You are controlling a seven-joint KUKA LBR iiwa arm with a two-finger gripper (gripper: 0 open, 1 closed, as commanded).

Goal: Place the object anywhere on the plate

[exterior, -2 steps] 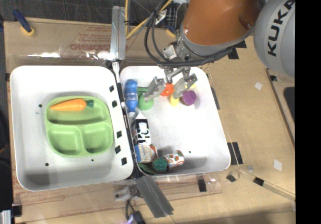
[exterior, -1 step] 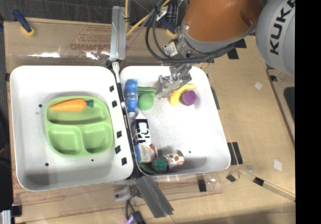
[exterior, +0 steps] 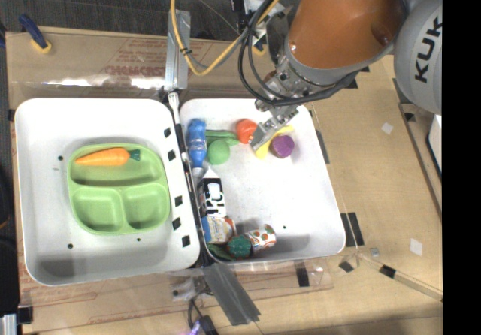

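The gripper (exterior: 267, 131) is seen low over the far part of the right bin (exterior: 331, 202). It is directly above a small yellow piece (exterior: 262, 149) wedged between a red-orange ball (exterior: 246, 130) and a purple ball (exterior: 282, 146). The yellow piece is taken, by judgement, as the object to be moved. It cannot be told whether the gripper is spread or closed, and no hold is claimed. The piece is mostly hidden, with only a bright yellow, smooth-looking end showing. It is judged to be a light, rigid plastic toy, probably slippery and likely to roll aside. A hold across its narrow middle is advised, clear of both balls. The green three-compartment plate (exterior: 120, 209) sits in the left bin (exterior: 34, 176), with a carrot (exterior: 105, 157) lying in its far compartment.
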